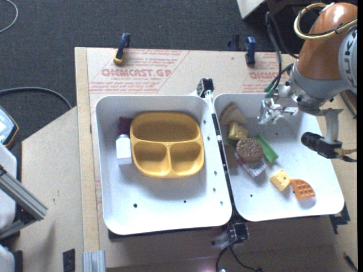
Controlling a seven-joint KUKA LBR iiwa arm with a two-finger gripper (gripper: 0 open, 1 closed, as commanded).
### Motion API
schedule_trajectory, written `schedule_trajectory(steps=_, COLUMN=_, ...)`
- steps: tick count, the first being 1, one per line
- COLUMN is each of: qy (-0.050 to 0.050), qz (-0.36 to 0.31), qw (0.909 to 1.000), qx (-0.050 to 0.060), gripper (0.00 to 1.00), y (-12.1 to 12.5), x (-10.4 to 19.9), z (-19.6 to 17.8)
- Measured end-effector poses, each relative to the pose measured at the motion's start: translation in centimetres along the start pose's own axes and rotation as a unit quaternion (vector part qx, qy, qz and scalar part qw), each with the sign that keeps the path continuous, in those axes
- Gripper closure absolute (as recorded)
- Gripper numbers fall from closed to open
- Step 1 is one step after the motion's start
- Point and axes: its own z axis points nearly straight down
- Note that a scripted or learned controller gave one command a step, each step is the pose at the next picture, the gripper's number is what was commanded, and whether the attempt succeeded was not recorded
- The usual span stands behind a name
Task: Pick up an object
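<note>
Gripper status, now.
Gripper: above the right bin, nothing visible between its fingers; open or shut cannot be told.

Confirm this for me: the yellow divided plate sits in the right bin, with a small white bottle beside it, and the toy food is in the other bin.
Not quite. The camera view shows the yellow divided plate in the left bin, not the right one. The small white bottle does stand beside it, against its left edge. The toy food, such as the waffle and the cheese, lies in the other bin, the right bin.
</note>
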Motion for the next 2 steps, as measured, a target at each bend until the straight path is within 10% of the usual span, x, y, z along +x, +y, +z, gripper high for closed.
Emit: schedule_trajectory(steps=2, qy=0.000, qz=-0.001, qw=1.0000, qx=0.000, gripper=1.00, y=-2.3, x=10.9, z=0.3)
